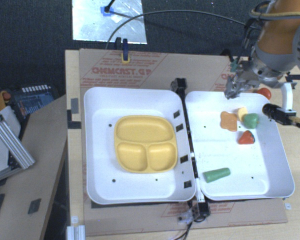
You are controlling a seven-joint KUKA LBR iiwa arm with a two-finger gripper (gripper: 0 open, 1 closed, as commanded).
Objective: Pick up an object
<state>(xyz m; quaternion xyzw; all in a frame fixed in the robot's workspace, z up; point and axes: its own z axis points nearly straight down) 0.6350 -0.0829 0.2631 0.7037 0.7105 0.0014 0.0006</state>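
The right bin (270,179) holds several small toy foods: an orange piece (229,121) toward its far side, a pale yellow piece (242,112) just beside it, a green round piece (250,119) touching the yellow one, and a red piece (246,138) a little nearer the camera. A green pickle-shaped piece (216,174) lies apart from these, near the bin's front left. Another red piece (263,92) sits at the far rim, partly hidden by the arm. The left bin (97,134) holds a yellow divided tray (144,143) with three compartments, lying flat in its middle. The gripper (233,91) hangs over the far edge of the right bin, close to the orange piece but not touching any toy; whether it is open or closed I cannot tell. Nothing is visibly held. Both bins rest on a brown board (140,66).
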